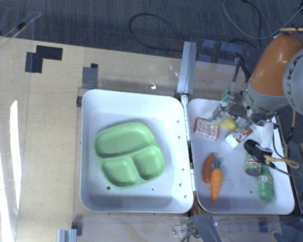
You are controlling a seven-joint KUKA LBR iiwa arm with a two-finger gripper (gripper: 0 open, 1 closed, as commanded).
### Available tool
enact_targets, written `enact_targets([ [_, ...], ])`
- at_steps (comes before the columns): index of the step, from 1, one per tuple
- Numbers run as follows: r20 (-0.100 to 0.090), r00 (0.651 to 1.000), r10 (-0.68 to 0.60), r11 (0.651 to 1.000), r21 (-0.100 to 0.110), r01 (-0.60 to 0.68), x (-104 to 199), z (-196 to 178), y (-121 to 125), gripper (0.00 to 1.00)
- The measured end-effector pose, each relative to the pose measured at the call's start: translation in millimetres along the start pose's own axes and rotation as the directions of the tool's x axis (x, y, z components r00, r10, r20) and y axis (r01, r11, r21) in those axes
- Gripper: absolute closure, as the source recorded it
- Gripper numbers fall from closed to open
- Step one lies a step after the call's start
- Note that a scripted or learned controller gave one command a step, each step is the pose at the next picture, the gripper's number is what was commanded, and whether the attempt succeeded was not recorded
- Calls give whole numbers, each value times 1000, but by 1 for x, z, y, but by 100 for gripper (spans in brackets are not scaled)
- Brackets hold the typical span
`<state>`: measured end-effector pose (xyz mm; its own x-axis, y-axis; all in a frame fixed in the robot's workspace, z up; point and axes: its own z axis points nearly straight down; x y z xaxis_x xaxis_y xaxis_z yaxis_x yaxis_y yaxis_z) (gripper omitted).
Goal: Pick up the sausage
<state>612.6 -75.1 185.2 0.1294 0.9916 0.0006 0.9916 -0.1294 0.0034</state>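
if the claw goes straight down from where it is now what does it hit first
Probably the yellow item lying under the claw, beside the red-and-white packet. Depth is unclear. The sausage lies well off that line.

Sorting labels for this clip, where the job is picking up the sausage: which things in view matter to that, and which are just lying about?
Belong to the job:
sausage, in the right bin
gripper, over that bin's far end

Just lying about:
carrot, beside the sausage
green bottle
small can
red-and-white packet
green divided tray, in the left bin
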Motion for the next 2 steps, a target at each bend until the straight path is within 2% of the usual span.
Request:
enact_targets([
  [1, 0, 994, -106, 994, 1, 106, -19, 74, -57, 0],
  [2, 0, 991, -136, 991, -3, 136, -19, 98, -51, 0],
])
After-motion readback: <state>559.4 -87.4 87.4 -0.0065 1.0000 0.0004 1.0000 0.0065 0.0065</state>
